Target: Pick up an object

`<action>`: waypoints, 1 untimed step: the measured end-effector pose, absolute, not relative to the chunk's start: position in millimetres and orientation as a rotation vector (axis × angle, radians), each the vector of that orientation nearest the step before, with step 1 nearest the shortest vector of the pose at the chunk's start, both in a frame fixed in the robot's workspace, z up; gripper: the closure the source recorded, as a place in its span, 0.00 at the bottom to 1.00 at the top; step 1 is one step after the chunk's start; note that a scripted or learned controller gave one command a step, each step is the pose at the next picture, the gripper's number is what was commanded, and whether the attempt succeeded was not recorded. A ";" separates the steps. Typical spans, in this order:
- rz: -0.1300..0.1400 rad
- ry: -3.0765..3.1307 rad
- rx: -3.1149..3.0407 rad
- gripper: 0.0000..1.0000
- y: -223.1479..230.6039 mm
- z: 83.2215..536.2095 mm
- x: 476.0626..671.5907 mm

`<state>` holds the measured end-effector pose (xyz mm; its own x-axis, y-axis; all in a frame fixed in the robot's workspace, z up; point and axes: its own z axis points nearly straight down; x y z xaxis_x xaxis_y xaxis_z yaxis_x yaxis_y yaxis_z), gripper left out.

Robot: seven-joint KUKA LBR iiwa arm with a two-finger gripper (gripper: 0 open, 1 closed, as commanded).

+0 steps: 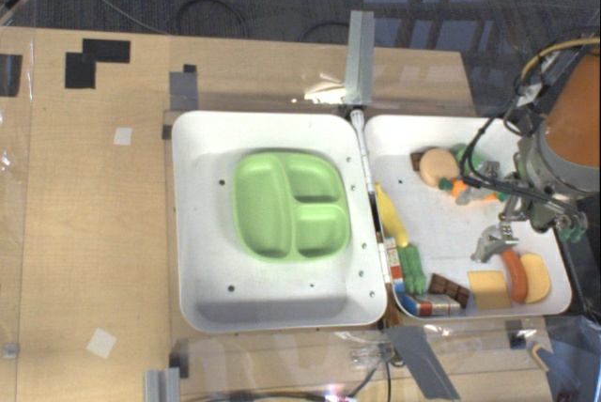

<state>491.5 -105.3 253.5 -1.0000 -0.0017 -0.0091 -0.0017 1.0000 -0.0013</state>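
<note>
The arm (563, 137) has its gripper (492, 245) low in the right bin (563, 301), at 10 o'clock from the sausage (516, 276), but nothing is lifted yet; I cannot tell how the fingers stand, so grasp and lift are left.

No text, label, brand, number or sign can be read. Black rectangular marks (96, 58) are seen on the wooden bench (84, 231), but no writing is carried by them. Small pale squares (123, 136) are also stuck to the bench, and they are blank. A small can (438, 305) in the right bin (563, 297) bears a coloured wrapper, too small to be made out.
</note>
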 end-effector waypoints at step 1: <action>-0.003 3.124 -0.050 0.00 -93.3 92.6 541.1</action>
<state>541.1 -93.3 92.6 -0.9993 -0.0323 -0.0175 -0.0323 0.9995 -0.0024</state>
